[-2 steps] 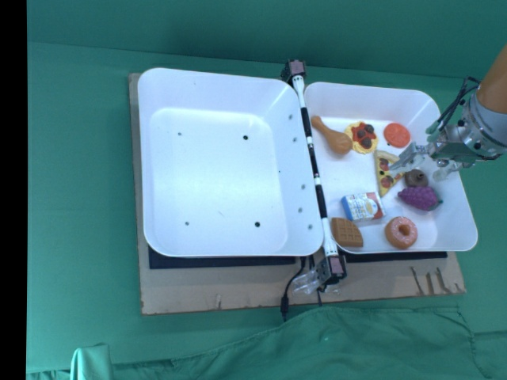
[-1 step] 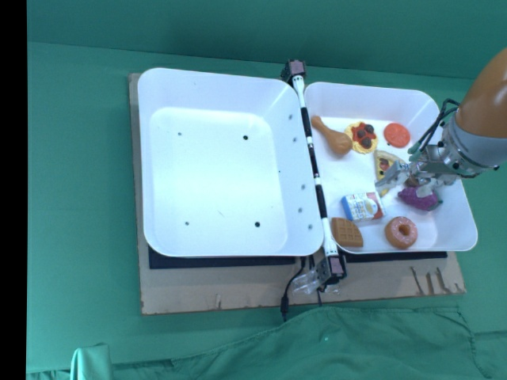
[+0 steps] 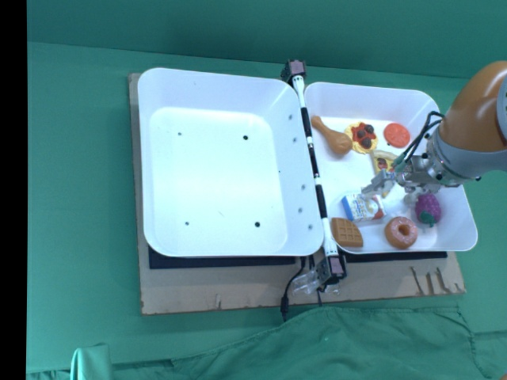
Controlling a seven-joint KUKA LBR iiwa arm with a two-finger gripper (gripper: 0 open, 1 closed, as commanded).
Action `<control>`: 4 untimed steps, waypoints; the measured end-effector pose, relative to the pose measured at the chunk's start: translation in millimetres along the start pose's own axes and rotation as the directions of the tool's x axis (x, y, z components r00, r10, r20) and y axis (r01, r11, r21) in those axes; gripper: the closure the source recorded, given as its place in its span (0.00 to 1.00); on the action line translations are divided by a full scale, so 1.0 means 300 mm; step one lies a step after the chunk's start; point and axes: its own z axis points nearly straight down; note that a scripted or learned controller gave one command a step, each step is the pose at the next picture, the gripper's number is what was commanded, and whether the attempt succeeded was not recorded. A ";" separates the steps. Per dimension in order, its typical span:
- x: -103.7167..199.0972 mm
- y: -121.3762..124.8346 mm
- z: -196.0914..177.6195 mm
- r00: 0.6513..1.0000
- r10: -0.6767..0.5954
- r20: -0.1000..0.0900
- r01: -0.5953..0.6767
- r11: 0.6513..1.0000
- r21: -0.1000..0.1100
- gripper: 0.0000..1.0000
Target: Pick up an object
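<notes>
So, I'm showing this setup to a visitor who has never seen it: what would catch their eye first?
Probably the orange-banded arm reaching in from the right, its gripper low over the right bin. Next, the bright toy food there: a drumstick, a donut, a waffle and a purple berry. The left bin is a big white expanse beside it.

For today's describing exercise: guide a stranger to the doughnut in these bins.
Start at the right bin, the one with toy food. Follow its near rim to the ring-shaped doughnut, between the square waffle and the purple grapes. It alone has a hole.
</notes>
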 end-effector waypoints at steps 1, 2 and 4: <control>-0.009 0.011 -0.054 1.000 0.003 0.009 -0.003 1.000 -0.017 1.00; -0.021 0.023 -0.204 1.000 0.000 0.011 0.000 1.000 0.000 1.00; -0.001 0.025 -0.562 1.000 -0.001 0.011 0.001 1.000 -0.004 1.00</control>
